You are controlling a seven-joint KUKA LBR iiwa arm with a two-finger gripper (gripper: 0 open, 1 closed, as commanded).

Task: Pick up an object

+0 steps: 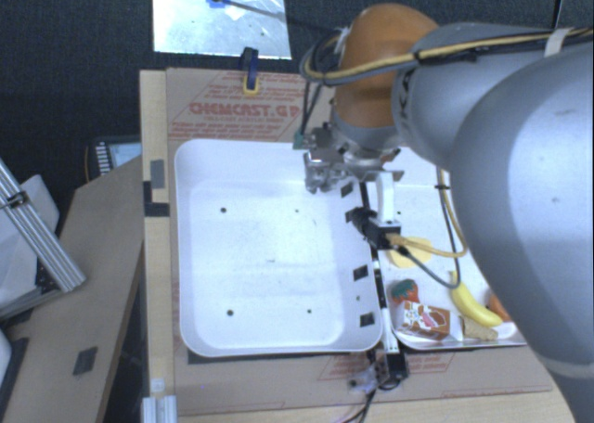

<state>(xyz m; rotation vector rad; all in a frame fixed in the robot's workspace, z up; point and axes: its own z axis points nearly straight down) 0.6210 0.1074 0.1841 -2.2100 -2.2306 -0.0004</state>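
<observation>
1. Two white bins sit side by side on the bench; the left bin (269, 254) serves as the landmark for every place below.
2. The banana (473, 308) lies in the right bin (436, 338), well to the right of the left bin's near right corner. Its long axis runs on a slant, one end up and toward the left bin, the other down and away from it, with a slight curve.
3. A second yellow piece (413, 249) lies nearer the left bin's right wall, up from the banana; what it is cannot be made out.
4. A red and white packet (422, 319) and a small orange-red item (405, 289) lie just right of the left bin's near right corner, beside the banana's lower half.
5. The gripper (325, 175) hangs over the left bin's far right corner, so the banana lies well apart from it, down and to the right, with the dividing walls between them.
6. Whether the gripper is clenched or released cannot be told; its tip is a dark, blurred cluster.
7. The grey arm (510, 180) covers most of the right bin, cutting off the banana's far side and all beyond it.
</observation>
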